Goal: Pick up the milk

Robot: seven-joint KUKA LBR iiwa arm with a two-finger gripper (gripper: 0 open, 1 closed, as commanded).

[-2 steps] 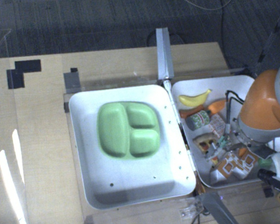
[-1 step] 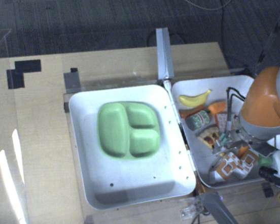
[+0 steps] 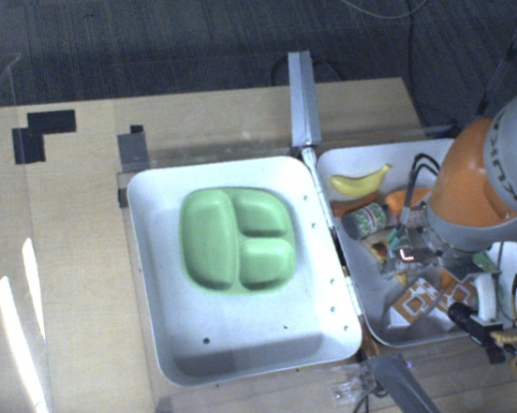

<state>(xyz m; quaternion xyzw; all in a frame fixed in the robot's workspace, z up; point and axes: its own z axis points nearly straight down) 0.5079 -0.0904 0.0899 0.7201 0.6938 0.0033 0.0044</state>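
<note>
My gripper (image 3: 404, 252) is low inside the right bin (image 3: 378, 327), under the grey arm with its orange band (image 3: 464, 188). It hangs over a cluster of small items near the bin's middle. A white, carton-like object (image 3: 486, 296), possibly the milk, lies at the bin's lower right, partly hidden by the arm and cables. It sits to the right of and below the gripper, apart from it. The arm's wrist hides what is directly beneath the gripper.
The right bin also holds a yellow banana (image 3: 361, 181), a green-labelled can (image 3: 366, 221), an orange item (image 3: 397, 199) and a brown patterned box (image 3: 427, 300). The left bin (image 3: 165, 289) holds a green divided plate (image 3: 237, 238). A metal divider (image 3: 303, 100) stands between the bins.
</note>
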